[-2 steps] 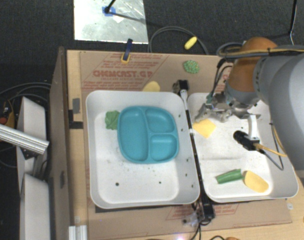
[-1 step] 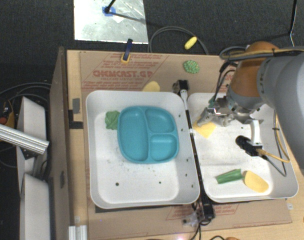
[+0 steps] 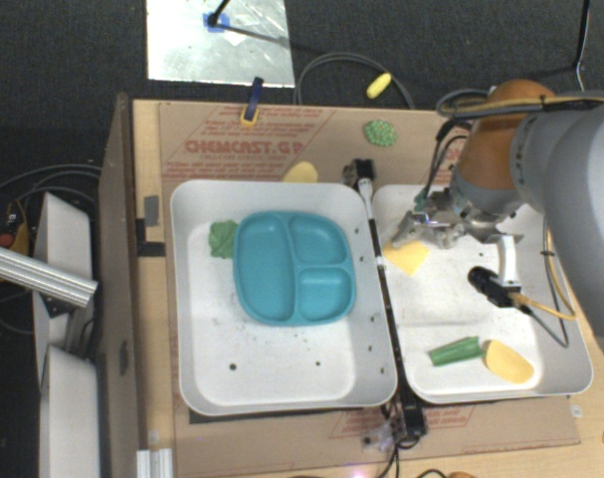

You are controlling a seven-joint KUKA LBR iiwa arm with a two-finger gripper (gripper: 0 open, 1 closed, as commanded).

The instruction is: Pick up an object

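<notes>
Hovering low in the right bin (image 3: pixel 436 312) by its left wall. Found the yellow chunk (image 3: pixel 408 258) just beside the claw (image 3: pixel 421 225) — toward the view's lower left, close under it. Could not tell the claw's state — apart or together.

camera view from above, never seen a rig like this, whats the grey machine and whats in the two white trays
One camera looks down on a bench. The grey machine is a robot arm reaching in from the right; its gripper is over the right bin, beside a yellow wedge. That bin also holds a green stick and a yellow oval piece. The left bin holds a blue divided plate with a green piece at its edge. I see nothing held.
</notes>
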